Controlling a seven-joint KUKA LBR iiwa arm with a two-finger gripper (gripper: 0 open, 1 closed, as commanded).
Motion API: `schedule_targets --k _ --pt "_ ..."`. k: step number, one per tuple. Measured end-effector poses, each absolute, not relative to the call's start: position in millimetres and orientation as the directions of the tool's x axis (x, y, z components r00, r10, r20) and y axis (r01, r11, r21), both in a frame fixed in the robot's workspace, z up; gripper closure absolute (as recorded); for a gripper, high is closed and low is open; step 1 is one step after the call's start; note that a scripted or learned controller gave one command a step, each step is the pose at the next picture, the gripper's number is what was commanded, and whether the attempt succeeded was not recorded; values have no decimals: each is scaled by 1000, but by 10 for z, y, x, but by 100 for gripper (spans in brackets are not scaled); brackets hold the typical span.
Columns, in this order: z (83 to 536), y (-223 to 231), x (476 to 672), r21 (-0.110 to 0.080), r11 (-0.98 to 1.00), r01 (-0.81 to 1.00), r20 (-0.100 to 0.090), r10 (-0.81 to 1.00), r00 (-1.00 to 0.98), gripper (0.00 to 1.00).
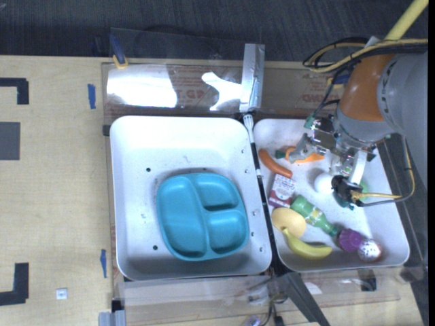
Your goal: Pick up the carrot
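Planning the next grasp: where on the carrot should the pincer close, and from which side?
Probably on the carrot's orange body near its middle, coming straight down from above. It lies flat and slim in the right bin, with the pincer right over it, partly hiding it.

The pale wooden worktop (pixel 54 202) carries two shallow white plastic bins side by side: left bin (pixel 136 148); right bin (pixel 394 236).

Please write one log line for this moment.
arm: over right bin | gripper: at carrot | lift: not seen | left bin: blue tray
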State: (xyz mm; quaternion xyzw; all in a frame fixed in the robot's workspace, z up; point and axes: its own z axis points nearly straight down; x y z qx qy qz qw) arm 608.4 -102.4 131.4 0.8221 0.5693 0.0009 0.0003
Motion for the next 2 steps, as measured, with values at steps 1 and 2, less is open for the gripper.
schedule_targets --k 1,2 --pt "1155 -1489 6613 2 -129 992 -2 992 129 0" --pt "857 -1152 6304 1 -260 966 0 966 260 0"
